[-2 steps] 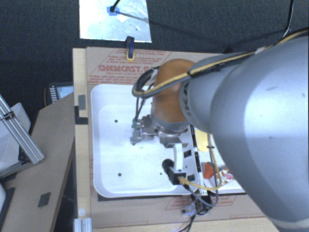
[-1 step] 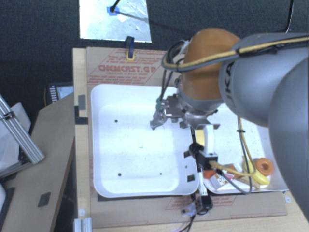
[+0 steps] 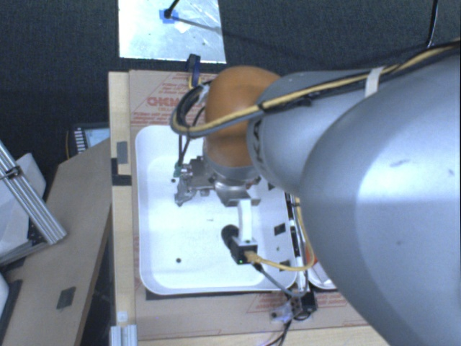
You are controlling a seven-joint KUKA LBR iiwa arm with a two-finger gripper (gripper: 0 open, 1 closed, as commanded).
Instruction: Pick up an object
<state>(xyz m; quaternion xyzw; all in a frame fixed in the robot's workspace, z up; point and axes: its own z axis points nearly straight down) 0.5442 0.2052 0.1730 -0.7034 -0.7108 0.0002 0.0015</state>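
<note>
The arm (image 3: 374, 193) is showing smooth grey satin metal with a glossy orange band (image 3: 230, 114), the white bin (image 3: 162, 265) is looking like smooth matt plastic, the bench (image 3: 79, 215) like dull brown board, and a foil sheet (image 3: 171, 20) is glinting behind.

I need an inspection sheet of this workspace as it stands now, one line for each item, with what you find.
Surface: white bin on a cardboard sheet on the bench.
Job's things: nothing seen that I can name; a small dark speck lies on the bin floor.
Clutter: nothing seen.
End effector: end effector low over the bin, under the orange band; nothing seen in it.
Cables: yellow and black cables run along the arm; loose wires at the bin's near edge.
Surroundings: dark backdrop, a shiny sheet behind, aluminium profile at the left.
</note>
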